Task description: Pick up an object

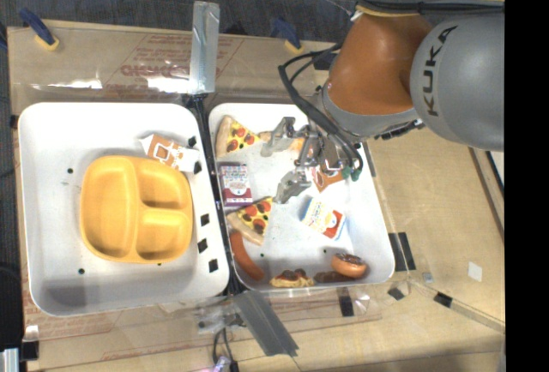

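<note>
**Reaching in, not yet lifting**

Reaching in from the right of the frame and hanging the gripper (pixel 282 165) low over the upper middle of the right bin (pixel 383 235). Spreading the fingers (pixel 276 142) wide, one toward the upper pizza slice (pixel 236 137) and the other pointing down toward the lower pizza slice (pixel 254 219). Gripping nothing, judging by the bare white floor showing between the tips.

Leaving every candidate lying in the bins:
- maroon packet (pixel 234 182) against the right bin's left wall, between the two slices;
- white and orange packet (pixel 324 219) just below and right of the gripper;
- a small red-orange piece (pixel 327 178) close under the wrist, too hidden to name;
- sausage (pixel 242 256), doughnut (pixel 349 264) and a dark biscuit (pixel 292 279) along the lower edge;
- yellow divided plate (pixel 137 207) and a small orange and white box (pixel 171 153) in the left bin (pixel 43 139).

Counting the approach as done and the real work as remaining: closing on one item, probably one of the pizza slices or the maroon packet nearest the tips, then raising it clear of the bin. Risking a closure on bare floor, given the open gap between the tips.
</note>
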`<state>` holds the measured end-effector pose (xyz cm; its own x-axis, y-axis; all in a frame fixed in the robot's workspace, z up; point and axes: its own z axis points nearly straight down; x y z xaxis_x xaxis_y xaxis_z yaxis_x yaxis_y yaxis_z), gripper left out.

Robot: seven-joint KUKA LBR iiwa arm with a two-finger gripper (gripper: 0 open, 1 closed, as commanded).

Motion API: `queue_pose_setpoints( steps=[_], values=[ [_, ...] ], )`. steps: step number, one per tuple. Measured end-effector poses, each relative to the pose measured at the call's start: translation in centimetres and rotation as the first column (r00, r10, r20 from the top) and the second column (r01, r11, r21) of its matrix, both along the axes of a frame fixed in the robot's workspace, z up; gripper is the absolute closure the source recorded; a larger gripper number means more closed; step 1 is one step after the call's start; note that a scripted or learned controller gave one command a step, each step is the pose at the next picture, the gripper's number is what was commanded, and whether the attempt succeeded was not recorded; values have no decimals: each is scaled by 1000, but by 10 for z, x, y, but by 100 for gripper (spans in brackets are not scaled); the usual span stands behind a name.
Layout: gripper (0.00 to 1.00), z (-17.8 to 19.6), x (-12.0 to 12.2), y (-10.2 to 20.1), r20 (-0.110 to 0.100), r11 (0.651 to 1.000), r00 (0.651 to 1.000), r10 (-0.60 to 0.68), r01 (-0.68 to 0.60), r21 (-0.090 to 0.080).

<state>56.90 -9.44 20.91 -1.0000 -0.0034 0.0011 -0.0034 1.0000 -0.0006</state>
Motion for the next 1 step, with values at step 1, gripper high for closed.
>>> queue_pose_setpoints(
  steps=[1],
  values=[
    [0, -117, -1, -52, 1, 983, 983, 183, -183, 1]
  ],
)
